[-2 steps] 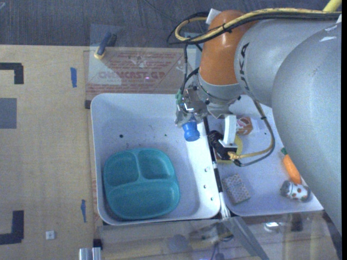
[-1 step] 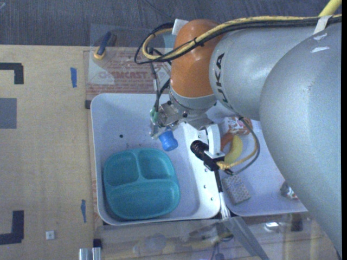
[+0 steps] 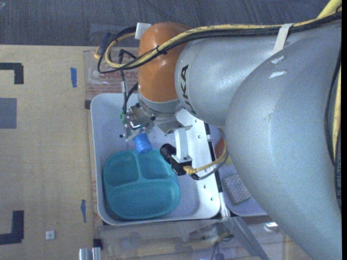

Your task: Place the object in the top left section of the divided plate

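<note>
A teal divided plate [image 3: 140, 187] lies in the left white bin [image 3: 103, 145], near its front. A small blue object [image 3: 142, 143] with a paler top sits at the plate's far rim, over the ridge between the two small sections. My gripper [image 3: 133, 128] hangs directly above and just left of it, under the orange wrist band [image 3: 157, 64]. The blue object's upper end meets the gripper's underside. The wrist hides whether it is being gripped.
The grey arm covers most of the right bin [image 3: 238, 207]; an orange thing [image 3: 220, 145] and a grey mesh piece [image 3: 236, 188] peek out there. A black plug [image 3: 172, 157] on a yellow cable hangs beside the plate. The tan bench [image 3: 43, 145] lies to the left.
</note>
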`<state>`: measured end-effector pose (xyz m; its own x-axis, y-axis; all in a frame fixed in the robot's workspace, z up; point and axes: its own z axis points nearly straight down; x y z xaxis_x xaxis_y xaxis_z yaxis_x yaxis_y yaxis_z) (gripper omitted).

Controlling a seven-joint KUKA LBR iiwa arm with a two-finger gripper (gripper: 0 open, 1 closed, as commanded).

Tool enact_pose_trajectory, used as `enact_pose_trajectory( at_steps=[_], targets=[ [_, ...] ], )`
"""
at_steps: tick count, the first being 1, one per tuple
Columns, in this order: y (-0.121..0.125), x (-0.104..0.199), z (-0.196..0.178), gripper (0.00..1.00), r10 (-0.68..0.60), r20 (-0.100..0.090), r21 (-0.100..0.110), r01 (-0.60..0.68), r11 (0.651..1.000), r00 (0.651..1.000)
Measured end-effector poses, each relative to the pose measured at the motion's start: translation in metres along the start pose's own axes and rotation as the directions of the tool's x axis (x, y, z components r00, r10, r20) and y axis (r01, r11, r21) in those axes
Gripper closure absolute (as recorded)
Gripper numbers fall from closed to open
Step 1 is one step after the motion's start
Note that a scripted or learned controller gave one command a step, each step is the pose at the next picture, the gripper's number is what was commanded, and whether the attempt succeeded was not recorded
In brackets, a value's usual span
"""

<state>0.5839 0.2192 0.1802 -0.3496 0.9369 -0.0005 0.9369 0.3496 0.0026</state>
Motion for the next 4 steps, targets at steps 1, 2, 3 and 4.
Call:
enact_pose_trajectory(
  at_steps=[1, 2, 3, 4],
  targets=[
    [-0.087, 0.023, 0.003, 1.00, -0.007, -0.001, 0.005, 0.007, 1.000, 1.000],
    [-0.079, 0.019, -0.019, 1.00, 0.038, 0.000, 0.002, -0.038, 0.999, 0.999],
    [-0.047, 0.016, -0.025, 1.00, -0.167, 0.000, 0.000, 0.167, 0.986, 0.986],
    [-0.047, 0.016, -0.025, 0.00, -0.167, 0.000, 0.000, 0.167, 0.986, 0.986]
  ],
)
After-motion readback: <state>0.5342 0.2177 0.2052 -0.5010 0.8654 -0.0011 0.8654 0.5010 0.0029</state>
